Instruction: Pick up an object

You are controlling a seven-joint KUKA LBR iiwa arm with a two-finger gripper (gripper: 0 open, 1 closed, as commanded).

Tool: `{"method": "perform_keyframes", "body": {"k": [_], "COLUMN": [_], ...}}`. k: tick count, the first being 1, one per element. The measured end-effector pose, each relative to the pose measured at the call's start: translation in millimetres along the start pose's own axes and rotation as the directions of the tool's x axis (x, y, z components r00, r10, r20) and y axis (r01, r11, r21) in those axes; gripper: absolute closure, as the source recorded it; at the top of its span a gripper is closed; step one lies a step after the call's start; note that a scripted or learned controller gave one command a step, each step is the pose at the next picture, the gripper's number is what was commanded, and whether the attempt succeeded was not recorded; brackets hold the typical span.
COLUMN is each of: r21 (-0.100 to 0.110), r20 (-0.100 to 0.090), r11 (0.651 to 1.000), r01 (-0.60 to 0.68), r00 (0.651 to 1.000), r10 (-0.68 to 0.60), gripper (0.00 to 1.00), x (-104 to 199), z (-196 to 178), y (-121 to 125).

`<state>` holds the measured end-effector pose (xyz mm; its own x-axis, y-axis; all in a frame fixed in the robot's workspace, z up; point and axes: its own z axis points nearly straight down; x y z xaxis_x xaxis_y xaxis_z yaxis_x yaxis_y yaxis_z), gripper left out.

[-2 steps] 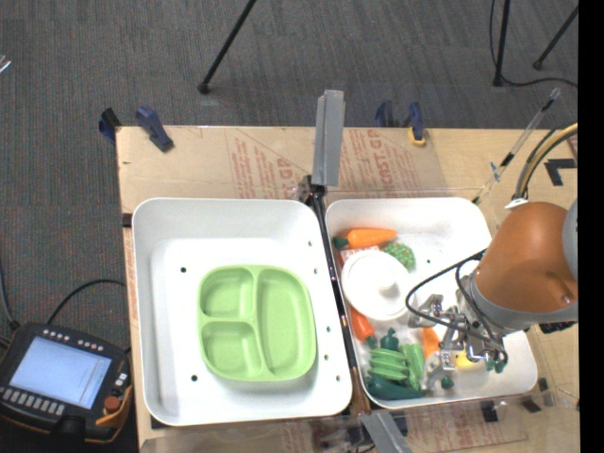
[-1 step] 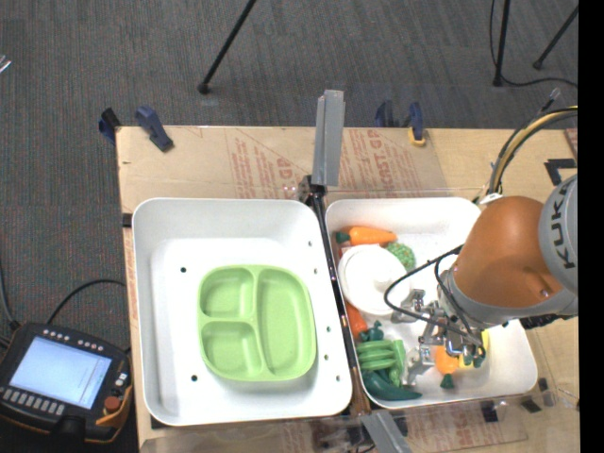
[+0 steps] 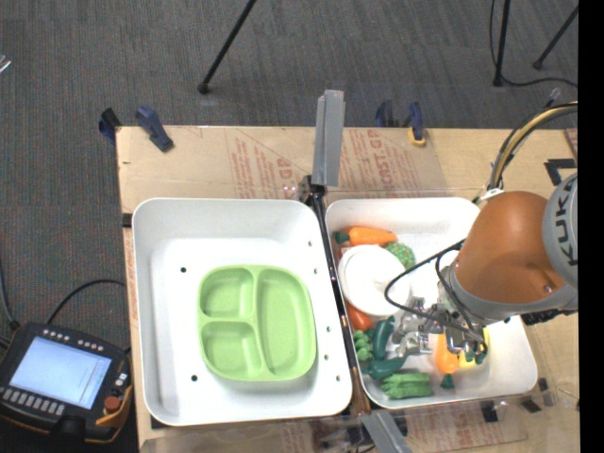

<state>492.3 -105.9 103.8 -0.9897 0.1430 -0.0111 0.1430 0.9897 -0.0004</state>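
Fingers: I cannot tell their state; the gripper (image 3: pixel 444 333) hangs low over the right bin (image 3: pixel 514 376), near its front edge, amid toy food. An orange-yellow piece (image 3: pixel 446 357) lies just beneath it, green vegetables (image 3: pixel 401 383) beside. The left bin (image 3: pixel 156 225) carries 1 green divided plate (image 3: pixel 257 323).

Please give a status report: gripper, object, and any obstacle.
Gripper low in right bin, fingers unclear. Yellow-orange toy right under it, hold not confirmed. White plate, carrot, green toys crowd close.
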Motion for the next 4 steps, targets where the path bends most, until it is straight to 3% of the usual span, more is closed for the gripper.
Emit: {"method": "perform_keyframes", "body": {"k": [1, 2, 3, 4], "r21": [-0.004, 0.001, -0.009, 0.000], "r20": [-0.013, 0.001, -0.015, -0.004], "r11": [0.985, 0.987, 0.935, 0.922], "r01": [0.171, 0.158, 0.354, 0.388], "r00": [0.985, 0.987, 0.935, 0.922], "r10": [-0.171, -0.158, -0.354, -0.388], "gripper": [1.00, 1.00, 1.00, 1.00], "x": [15, -8, 7, 4], "z": [4, -114, -26, 12], "y": [-6, -29, -39, -7]}}
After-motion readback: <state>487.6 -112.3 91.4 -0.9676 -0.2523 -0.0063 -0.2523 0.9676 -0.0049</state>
